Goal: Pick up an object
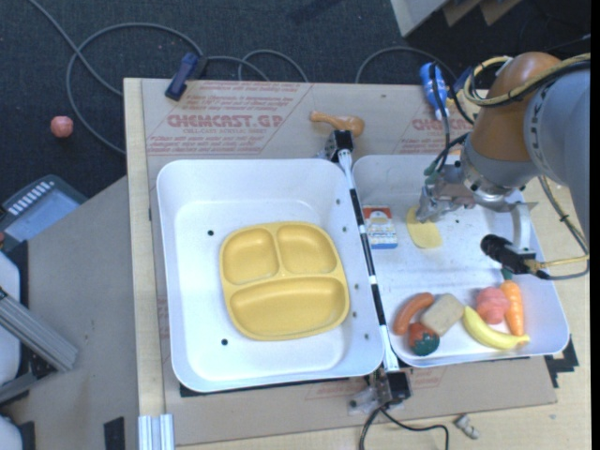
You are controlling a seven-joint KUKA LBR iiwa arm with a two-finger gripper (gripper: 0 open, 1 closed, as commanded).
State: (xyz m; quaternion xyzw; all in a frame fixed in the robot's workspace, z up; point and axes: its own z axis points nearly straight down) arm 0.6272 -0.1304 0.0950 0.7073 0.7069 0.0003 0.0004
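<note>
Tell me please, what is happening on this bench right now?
A grey robot arm reaches into the right bin from the right. Its gripper hangs low over a pale yellow food piece; a grasp cannot be confirmed. A small carton lies beside it, and toy foods, including a banana and a carrot, sit at the bin's near end. The left bin holds a yellow divided plate.

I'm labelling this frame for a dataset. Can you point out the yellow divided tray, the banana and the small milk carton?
yellow divided tray (281,298): camera view, floor of its large compartment.
banana (491,332): camera view, middle of its curve.
small milk carton (379,228): camera view, centre of its face.
</note>
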